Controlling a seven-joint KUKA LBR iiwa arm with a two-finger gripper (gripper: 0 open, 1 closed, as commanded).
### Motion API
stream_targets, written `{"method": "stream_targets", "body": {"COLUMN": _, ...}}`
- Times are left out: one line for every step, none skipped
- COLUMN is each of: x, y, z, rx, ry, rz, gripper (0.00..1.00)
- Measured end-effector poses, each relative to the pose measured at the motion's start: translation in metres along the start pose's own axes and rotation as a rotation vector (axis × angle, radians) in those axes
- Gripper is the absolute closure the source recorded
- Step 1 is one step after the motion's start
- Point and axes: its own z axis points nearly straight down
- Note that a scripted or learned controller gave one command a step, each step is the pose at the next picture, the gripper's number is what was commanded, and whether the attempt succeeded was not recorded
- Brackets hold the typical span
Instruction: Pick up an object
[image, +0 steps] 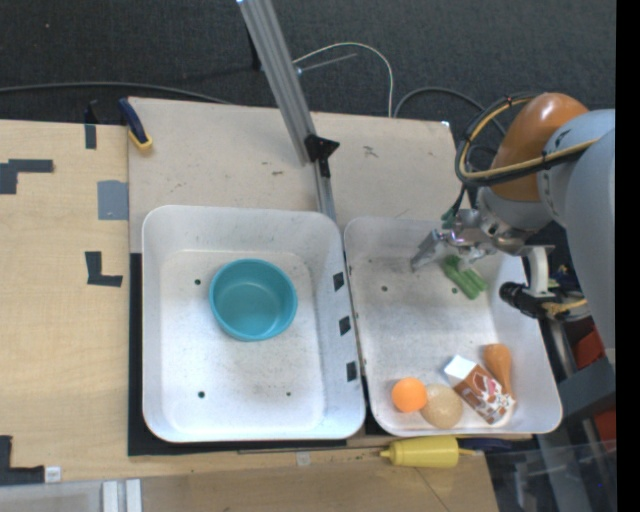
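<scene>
My gripper (450, 257) is over the far end of the right bin (400, 320), with its fingers spread open and nothing between them. A small green object (466, 278) lies on the bin floor just below and to the right of the fingertips. In the bin's near right corner lie an orange ball (408, 395), a beige ball (441, 408), a red and white packet (485, 393), a white block (459, 367) and an orange carrot-like piece (499, 364). A teal bowl (253, 299) stands in the left bin (170, 380).
A yellow object (425, 453) lies outside the right bin on the bench's front edge. A grey pole (285, 80) rises behind the bins. The arm's orange band (530, 140) and cables sit at the far right.
</scene>
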Motion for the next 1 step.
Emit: {"method": "stream_targets", "body": {"x": -0.0003, "y": 0.0068, "z": 0.0072, "rx": -0.024, "ry": -0.007, "rz": -0.002, "gripper": 0.0}}
